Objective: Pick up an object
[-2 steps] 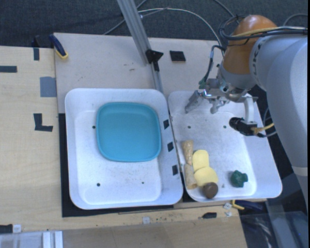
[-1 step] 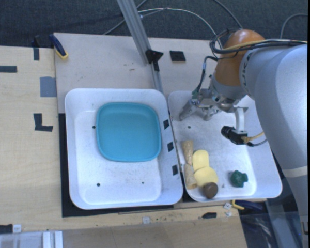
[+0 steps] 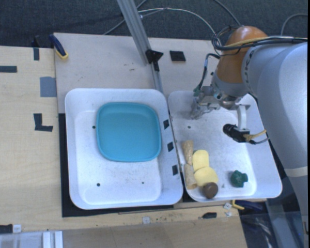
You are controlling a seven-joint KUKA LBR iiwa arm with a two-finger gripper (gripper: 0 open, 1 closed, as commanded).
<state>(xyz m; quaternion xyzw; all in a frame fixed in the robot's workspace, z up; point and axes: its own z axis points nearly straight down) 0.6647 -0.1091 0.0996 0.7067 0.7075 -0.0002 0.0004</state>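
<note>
Two white bins (image 3: 82, 190) on taped plywood bench (image 3: 20, 138).

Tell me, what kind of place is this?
Probably a robotics lab test bench: a grey robot arm reaches over two white bins, one holding a blue plate, with cables and tape marks around.

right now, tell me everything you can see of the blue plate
The blue plate is a rounded square in plain light blue, with a raised rim and a smooth, plastic-looking surface. It lies flat and right side up in the left bin, towards the bin's far side and roughly centred across it. Nothing rests on it, and it touches only the bin floor. The gripper is over the right bin, well apart from it.
</note>
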